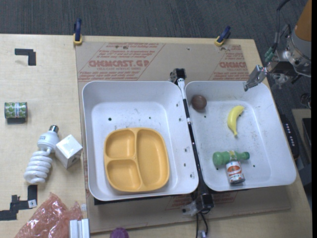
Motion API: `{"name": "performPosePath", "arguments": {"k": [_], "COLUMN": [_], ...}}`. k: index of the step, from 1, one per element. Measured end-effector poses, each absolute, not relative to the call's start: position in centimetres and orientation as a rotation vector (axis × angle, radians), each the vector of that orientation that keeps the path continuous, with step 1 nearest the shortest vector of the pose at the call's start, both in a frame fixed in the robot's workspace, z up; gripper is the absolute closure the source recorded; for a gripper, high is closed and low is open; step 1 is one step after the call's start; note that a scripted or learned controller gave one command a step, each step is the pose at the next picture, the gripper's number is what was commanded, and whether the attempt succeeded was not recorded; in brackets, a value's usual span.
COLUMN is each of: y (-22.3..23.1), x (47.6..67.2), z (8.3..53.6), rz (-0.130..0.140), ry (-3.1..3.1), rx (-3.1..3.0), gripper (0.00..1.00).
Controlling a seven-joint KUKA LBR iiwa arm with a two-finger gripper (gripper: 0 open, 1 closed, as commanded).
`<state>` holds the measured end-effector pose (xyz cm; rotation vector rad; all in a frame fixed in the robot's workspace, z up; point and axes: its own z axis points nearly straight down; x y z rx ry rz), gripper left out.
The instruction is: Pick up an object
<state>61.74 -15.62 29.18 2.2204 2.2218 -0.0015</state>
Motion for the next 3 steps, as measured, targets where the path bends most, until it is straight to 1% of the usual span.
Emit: {"name": "performPosePath", "arguments": {"k": [1, 2, 3], "y": [-21.7, -21.1, -21.2], "x": [61.9, 58.5, 58.5], "z": [19.7, 9.2, 10.3], "rz": [-0.001, 0.001, 0.001], "ry": [2.22, 2.221, 2.218], "rx": [2.221, 2.223, 2.222], "gripper": [0.0, 0.0, 1.0]}}
